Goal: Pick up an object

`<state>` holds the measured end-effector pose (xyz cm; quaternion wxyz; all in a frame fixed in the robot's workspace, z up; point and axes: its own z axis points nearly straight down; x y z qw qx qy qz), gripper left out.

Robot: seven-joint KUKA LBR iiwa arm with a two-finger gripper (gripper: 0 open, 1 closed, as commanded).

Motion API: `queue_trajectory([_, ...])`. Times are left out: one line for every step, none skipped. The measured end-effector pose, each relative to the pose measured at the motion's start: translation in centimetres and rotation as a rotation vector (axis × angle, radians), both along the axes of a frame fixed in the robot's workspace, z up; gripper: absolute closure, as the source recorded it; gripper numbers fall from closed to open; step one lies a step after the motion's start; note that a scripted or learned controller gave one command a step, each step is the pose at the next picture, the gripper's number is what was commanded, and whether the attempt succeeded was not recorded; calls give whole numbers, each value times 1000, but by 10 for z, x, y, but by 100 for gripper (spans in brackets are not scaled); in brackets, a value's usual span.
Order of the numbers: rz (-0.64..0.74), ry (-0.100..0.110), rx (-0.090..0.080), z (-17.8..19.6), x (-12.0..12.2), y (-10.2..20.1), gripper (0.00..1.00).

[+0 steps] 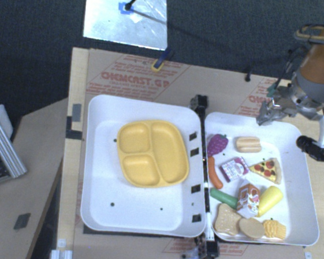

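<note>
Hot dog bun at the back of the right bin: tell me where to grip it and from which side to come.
Grip the hot dog bun across its short width at the middle, coming straight down from above. It lies flat with its long axis left to right, and bare bin floor shows in front and behind, so the fingers probably fit there. The gripper hangs just behind it.

A yellow divided tray (149,152) is seen in one white bin (96,171); purple grapes (217,144), an orange carrot (214,172), a red-topped pizza slice (267,169) and a yellow corn cob (269,200) are seen in the other.
</note>
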<state>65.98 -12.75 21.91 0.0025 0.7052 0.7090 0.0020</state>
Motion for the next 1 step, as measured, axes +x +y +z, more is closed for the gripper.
queue_trajectory([3, 5, 2, -8, -4, 57, 100])
